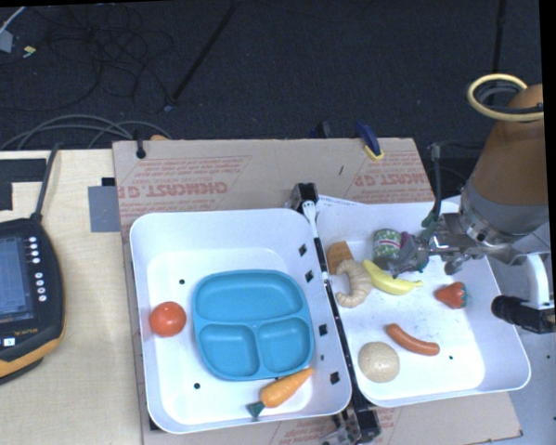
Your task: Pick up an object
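Plainly, the coming move turned on the right-hand bin (509,368), which I took as the landmark for everything else. Into it from its right edge reached the grey arm (504,191), and the pincer (412,252) sat low over the bin's upper middle, pointing left. Whether the pincer was clenched or released I could not tell; its tip was lost against a small green-and-white object (387,243) just to its left, apparently touching it.

Directly below the pincer, toward the bin's centre, lay the yellow banana (393,281), smooth and curved, its long axis running left to right with a slight downward tilt. That, I judged, was the likeliest thing to pick up, being nearest.

At the bin's left wall sat a knobbly beige piece (353,285) with a brown lump (338,256) above it. Lower lay a glossy sausage (412,340), slanting, and a pale round ball (378,361). A small red piece (451,295) sat toward the bin's right side.
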You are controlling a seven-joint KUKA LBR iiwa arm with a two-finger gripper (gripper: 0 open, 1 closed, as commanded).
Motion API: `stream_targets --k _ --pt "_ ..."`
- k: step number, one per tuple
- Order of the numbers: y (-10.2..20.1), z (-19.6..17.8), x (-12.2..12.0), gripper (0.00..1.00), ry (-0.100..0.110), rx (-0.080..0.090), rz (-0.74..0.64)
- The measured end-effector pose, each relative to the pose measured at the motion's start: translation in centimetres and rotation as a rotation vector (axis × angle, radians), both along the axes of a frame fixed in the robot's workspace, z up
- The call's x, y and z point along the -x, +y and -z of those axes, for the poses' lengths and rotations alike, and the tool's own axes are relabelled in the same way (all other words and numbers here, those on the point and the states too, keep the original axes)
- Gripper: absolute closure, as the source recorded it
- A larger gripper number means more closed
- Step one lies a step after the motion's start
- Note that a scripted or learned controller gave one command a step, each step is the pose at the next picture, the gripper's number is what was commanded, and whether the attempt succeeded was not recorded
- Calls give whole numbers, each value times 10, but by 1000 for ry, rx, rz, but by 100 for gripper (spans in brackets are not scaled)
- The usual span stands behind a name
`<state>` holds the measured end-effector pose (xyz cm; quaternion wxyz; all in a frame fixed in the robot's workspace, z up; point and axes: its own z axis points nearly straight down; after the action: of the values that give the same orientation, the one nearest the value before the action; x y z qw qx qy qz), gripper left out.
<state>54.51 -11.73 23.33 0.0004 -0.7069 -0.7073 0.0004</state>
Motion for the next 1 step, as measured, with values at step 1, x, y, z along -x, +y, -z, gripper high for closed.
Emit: stream_targets --k 1 --pt "84 -109 28 0 -8 -3 -9"
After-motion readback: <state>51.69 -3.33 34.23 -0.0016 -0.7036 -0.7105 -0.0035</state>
